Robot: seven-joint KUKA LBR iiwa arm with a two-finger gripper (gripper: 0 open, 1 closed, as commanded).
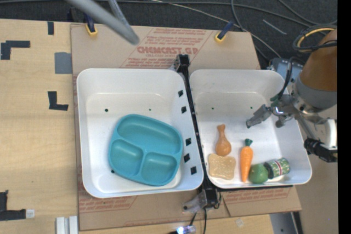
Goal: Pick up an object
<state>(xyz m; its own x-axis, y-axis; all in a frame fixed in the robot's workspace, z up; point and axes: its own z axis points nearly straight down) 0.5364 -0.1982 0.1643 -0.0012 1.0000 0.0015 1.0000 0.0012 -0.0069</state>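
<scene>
Two white bins [88, 90] share the bench; the gripper [262, 116], fingers spread and holding nothing, should descend squarely over the carrot [246, 159].

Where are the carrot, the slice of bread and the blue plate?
carrot [246, 161], camera view, middle of its orange body.
slice of bread [221, 167], camera view, centre of its top face.
blue plate [143, 131], camera view, ridge between its compartments.

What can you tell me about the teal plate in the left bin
The teal plate looks like smooth plastic, a rounded rectangle with three sunken compartments: one long one along the far side, two smaller ones nearer the camera. It lies flat, slightly turned, on the floor of the left bin, toward its near right corner.
</scene>
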